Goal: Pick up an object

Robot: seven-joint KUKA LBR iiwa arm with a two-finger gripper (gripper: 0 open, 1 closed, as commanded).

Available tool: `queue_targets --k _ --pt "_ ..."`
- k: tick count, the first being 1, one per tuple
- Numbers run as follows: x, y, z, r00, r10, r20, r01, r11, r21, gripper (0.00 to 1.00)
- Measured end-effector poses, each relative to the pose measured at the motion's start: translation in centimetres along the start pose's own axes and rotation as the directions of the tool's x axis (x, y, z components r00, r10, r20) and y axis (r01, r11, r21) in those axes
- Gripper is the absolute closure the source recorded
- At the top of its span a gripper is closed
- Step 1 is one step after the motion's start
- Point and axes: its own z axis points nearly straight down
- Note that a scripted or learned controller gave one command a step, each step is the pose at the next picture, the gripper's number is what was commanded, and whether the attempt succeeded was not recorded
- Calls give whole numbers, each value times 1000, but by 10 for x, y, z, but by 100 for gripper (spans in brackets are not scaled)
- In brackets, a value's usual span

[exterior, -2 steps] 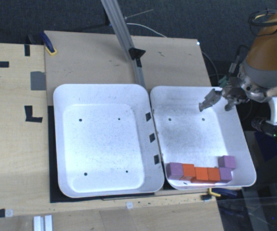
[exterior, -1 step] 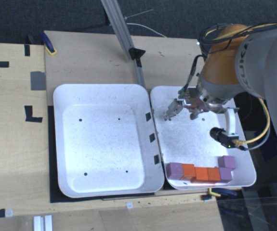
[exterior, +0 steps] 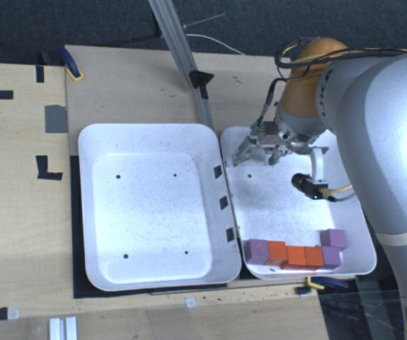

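Observation:
My gripper [exterior: 257,156] hangs over the far left part of the right bin [exterior: 288,204], its two fingers spread apart and open with nothing between them. Along the bin's near wall lies a row of blocks: a purple block [exterior: 258,250] at the left, an orange block [exterior: 277,251] beside it, another orange block [exterior: 306,256], and at the right end a purple block [exterior: 330,256] with one more purple block [exterior: 335,238] just behind it. The gripper is well apart from that row, toward the far end of the bin.
The left bin [exterior: 153,204] lies beside the right one, their rims touching. A slanted metal rail [exterior: 178,44] crosses the bench behind the bins. The grey arm [exterior: 380,140] covers the right side of the right bin. A black cable fitting [exterior: 309,185] hangs beside the wrist.

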Motion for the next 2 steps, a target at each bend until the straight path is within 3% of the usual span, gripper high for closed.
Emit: queue_targets --k 1,2 --pt "95 -14 -94 1000 -6 -4 6 1000 -11 0" --pt "112 19 -89 1000 -2 -2 2 1000 -5 0"
